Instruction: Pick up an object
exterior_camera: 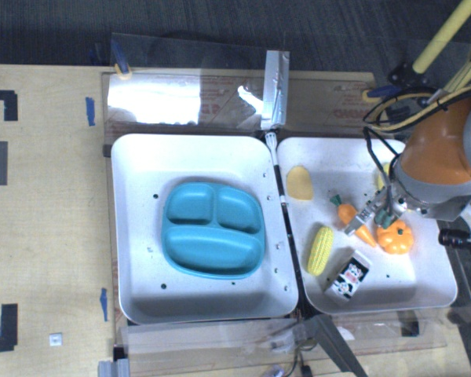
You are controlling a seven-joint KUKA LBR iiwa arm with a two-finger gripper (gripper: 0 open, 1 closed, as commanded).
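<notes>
Fingers (374, 213) low in right bin (424, 289) over carrot (352, 216), blue tray (213, 229) in left bin (133, 210)

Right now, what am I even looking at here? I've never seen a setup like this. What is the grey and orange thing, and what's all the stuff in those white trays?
You are looking down at a slant from one fixed camera above a bench. The grey and orange shape is a robot arm reaching in from the right. Its gripper, a two-fingered hand, is low in the right bin, among toy foods: a carrot, a small pumpkin, a corn cob, a pale yellow piece, plus a small black and white box. I cannot tell whether it holds anything. The left bin holds a blue divided plate.
</notes>
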